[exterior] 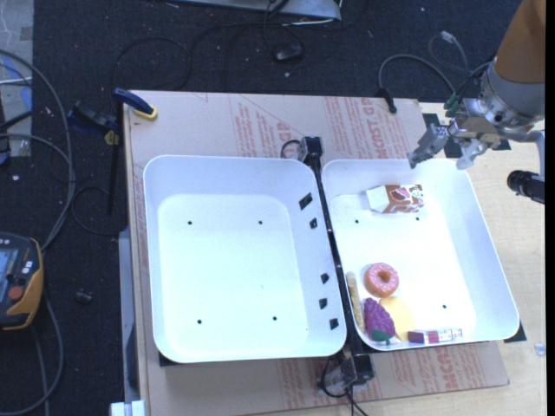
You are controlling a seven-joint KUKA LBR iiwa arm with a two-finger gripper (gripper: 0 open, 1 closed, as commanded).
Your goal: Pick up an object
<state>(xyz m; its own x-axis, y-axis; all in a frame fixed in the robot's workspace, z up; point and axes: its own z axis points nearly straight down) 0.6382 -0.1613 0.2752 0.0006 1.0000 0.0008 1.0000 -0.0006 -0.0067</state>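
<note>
My gripper [448,151] hangs above the far edge of the right bin [486,258], fingers spread open with nothing between them. Just below and left of it a small white and brown carton [395,198] lies in the bin's far part. Nearer the front sit a pink glazed doughnut [381,279], a purple grape bunch [378,318], a flat yellow piece [396,309] and a small red and white bar [435,335]. A tan stick [354,295] lies along the bin's left wall.
The left bin [165,198] stands beside the right one, joined by a black clip strip [325,232]. Both rest on a cardboard sheet [243,120]. A blue and yellow clamp [134,104] sits at the sheet's far left corner. Cables run over the dark floor.
</note>
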